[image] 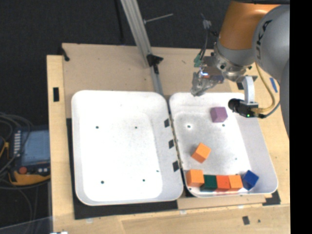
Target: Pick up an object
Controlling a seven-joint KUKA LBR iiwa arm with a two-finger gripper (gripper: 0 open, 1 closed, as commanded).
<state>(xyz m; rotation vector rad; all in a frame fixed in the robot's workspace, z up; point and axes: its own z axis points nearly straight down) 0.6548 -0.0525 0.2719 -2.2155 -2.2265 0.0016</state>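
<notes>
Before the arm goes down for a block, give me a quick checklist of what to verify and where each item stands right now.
1. Blocks in the right bin: ok, a purple block, a lone orange block and a row along the near wall.
2. Gripper carrying nothing: cannot tell, too blurred.
3. Gripper over a block: not ok, it hangs at the bin's far left corner, apart from the purple block.
4. Room around the purple block: ok, it stands alone.
5. Room around the row: not ok, blocks touch each other and sit against the wall.
</notes>
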